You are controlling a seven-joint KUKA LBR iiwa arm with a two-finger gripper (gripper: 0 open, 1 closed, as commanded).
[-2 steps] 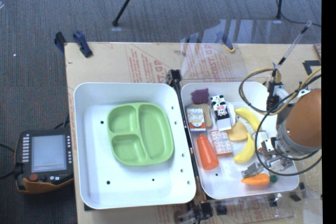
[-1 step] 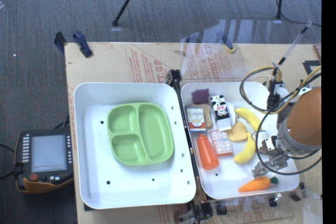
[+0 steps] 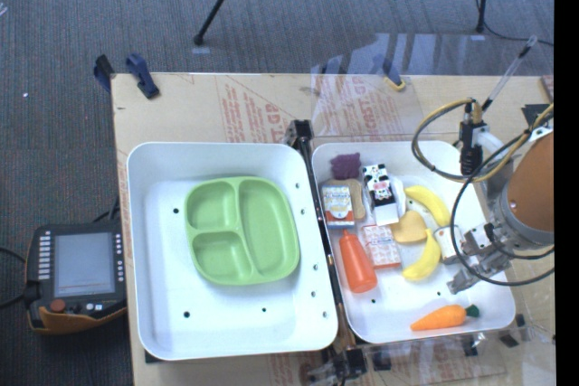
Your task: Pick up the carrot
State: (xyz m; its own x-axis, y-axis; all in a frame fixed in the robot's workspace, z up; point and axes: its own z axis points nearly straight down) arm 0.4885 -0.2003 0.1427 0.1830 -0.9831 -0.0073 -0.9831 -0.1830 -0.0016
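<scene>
The carrot (image 3: 441, 317), orange with a small green top at its right end, lies flat near the front edge of the right bin (image 3: 362, 321). My gripper (image 3: 463, 277) hangs over the bin's right side, just above and slightly right of the carrot, and nothing shows in its grasp. The grey arm with its orange band comes in from the right, with cables looping over the bin's back right corner.
The right bin also holds two yellow bananas (image 3: 425, 256), a tan piece (image 3: 409, 229), an orange bottle (image 3: 356, 261), a red-white packet (image 3: 381, 246), small cartons (image 3: 381, 190) and a purple item (image 3: 345, 165). A green divided plate (image 3: 242, 229) sits in the left bin (image 3: 154, 285).
</scene>
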